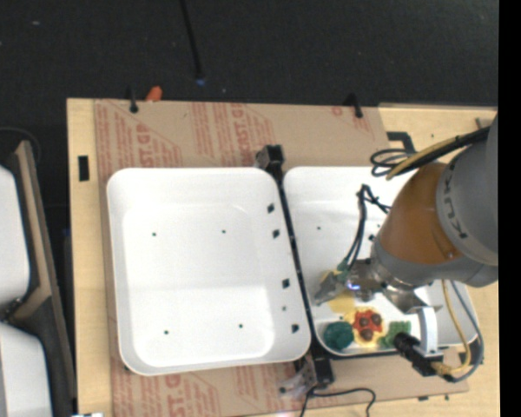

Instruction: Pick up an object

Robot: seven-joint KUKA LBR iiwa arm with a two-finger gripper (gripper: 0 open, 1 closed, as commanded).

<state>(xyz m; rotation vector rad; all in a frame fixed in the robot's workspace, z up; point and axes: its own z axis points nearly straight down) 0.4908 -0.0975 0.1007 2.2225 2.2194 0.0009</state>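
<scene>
Hovering low in the right bin (330, 189), the gripper (352, 287) sits just above small toys (365, 324) at its 6 o'clock; whether the jaws are released, I cannot tell. Descend squarely over one toy.

My grey arm with its orange band (434, 224) covers much of the right shallow white bin (326, 198) and runs off the right edge. My two-finger gripper (352, 287) is too blurred to read; the small coloured objects (365, 324) below it are indistinct.
</scene>
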